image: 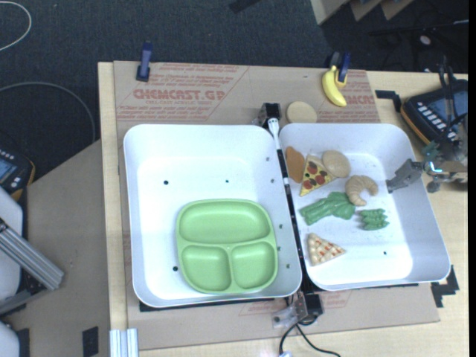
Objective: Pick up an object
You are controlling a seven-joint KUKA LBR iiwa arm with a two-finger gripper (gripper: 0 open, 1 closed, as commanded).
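The right bin [416, 244] holds several toy foods. These include a pizza slice [315, 174], a beige bun [336, 162], an orange-brown piece [295, 163] and a croissant [361, 189]. Lower down are a large green vegetable [327, 208], a small green vegetable [372, 219] and a second pizza slice [324, 248]. My gripper [404, 175] reaches in over the bin's right rim, low and just right of the croissant, apart from it. Nothing shows in its grasp.
The left bin [149, 169] carries a green divided plate [225, 244]. A toy banana [334, 88] and a beige round piece [301, 112] lie on the board behind the bins. A dark device [439, 114] sits at the far right.
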